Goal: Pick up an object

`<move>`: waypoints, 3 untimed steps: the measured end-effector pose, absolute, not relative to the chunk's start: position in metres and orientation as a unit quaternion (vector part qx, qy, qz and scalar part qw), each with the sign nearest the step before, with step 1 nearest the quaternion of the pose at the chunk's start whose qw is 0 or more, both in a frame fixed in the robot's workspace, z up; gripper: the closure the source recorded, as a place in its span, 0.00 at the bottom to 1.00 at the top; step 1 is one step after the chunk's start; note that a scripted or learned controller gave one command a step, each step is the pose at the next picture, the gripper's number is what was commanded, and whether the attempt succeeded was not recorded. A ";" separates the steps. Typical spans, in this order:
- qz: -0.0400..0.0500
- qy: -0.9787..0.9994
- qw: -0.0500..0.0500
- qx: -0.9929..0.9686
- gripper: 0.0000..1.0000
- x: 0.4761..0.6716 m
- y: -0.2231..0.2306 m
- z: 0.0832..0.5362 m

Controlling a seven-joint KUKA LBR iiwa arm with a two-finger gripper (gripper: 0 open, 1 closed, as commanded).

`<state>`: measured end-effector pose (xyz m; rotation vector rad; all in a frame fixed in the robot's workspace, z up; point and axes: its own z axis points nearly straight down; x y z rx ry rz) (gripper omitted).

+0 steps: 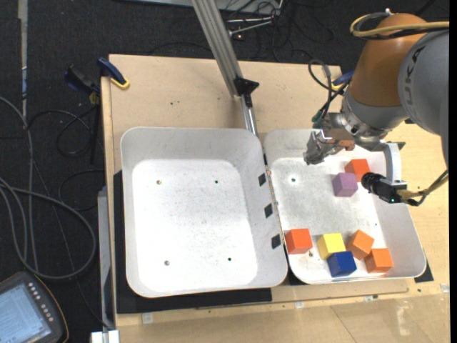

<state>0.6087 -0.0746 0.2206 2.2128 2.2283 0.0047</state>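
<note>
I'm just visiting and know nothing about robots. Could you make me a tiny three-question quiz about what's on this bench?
1. True or false: the blocks lie in the right bin, not the left bin.
2. Which colour has the most blocks? A) orange B) blue C) purple
3. Fill in: the block between the orange block at the near left and the orange block to its right is ____.

Key:
1. True. All the blocks are in the right bin, where the tool hangs over the far end.
2. A. Four orange, against one blue block and one purple block.
3. Yellow.
</note>
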 end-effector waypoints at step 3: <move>0.001 0.710 0.000 0.704 1.00 0.600 0.084 0.223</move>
